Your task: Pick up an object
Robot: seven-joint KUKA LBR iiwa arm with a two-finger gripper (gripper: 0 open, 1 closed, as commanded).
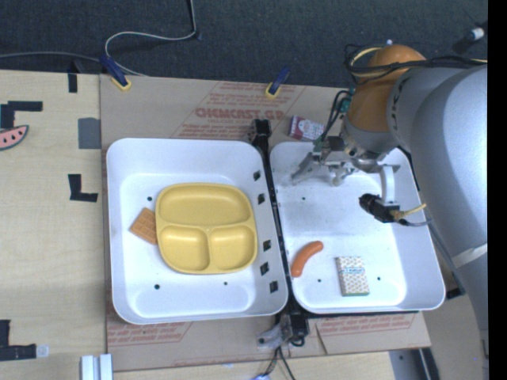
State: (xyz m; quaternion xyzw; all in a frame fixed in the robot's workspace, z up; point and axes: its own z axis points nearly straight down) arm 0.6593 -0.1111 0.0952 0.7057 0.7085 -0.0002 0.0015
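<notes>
The small orange sausage-shaped toy [306,258] lies in the right white plastic bin [412,287], near its left wall, just beside a small patterned card box [352,275]. It looks light, smooth and slightly rounded, likely to roll, so a grasp across its narrow middle would suit. The box seems stiff and flat-sided, easier on its long edges. The gripper [321,167] hovers at the bin's far end; whether it is clenched or released cannot be told. The left bin [127,291] holds a glossy yellow divided plate [207,226] over a tan cracker-like square [143,226].

arm [451,149]: smooth grey shell | orange band [380,85] above wrist | black cables at wrist
</notes>
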